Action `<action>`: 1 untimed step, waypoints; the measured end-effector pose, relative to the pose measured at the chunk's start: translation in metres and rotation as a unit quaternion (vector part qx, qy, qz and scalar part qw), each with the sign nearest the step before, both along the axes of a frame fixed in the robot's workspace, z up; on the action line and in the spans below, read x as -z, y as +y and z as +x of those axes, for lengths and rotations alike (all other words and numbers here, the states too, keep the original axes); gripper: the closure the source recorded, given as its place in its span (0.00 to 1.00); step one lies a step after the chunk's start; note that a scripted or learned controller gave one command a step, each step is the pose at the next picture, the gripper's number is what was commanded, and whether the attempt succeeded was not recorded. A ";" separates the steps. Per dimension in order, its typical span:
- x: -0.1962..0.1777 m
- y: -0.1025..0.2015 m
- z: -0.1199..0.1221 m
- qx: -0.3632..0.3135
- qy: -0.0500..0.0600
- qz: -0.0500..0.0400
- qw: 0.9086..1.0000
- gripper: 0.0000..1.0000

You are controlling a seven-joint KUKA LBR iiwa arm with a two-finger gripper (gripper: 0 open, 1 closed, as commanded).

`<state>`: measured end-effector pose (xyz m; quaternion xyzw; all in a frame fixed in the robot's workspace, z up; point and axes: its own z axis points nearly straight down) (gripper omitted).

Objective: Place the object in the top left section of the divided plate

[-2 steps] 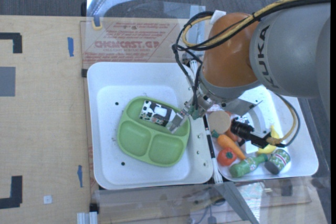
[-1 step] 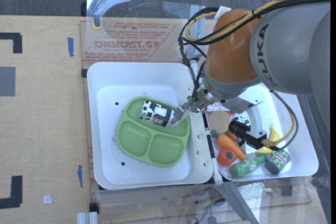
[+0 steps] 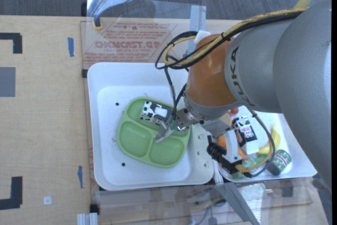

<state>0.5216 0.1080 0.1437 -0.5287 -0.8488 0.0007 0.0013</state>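
Plate: a green divided plate (image 3: 150, 142) lies in the left bin (image 3: 105, 113), with three sections; one at 12 o'clock and two larger ones toward 6 and 8 o'clock
Object: a small black-and-white patterned item (image 3: 152, 111) sits in the plate's section at about 12 o'clock, which looks to be the top left one the task names
Gripper: the gripper (image 3: 167, 129) hangs over the plate's 3 o'clock side, just beside the object at its 4 o'clock
Grip state: the fingers are small and muddled against the plate, so I cannot tell whether they are spread or closed; nothing is clearly seen between them
Right bin: at 3 o'clock from the plate, the right bin (image 3: 303, 163) holds mixed items, among them a yellow banana-like piece (image 3: 277, 138) and a green can (image 3: 280, 159)
Progress: the object seems to rest in the target section, so placing is probably done
Left to do: confirm release, then lift the arm (image 3: 253, 60) clear
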 end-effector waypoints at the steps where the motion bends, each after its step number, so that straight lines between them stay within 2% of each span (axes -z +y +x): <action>1: -0.010 -0.001 0.001 0.002 -0.001 0.000 1.000 1.00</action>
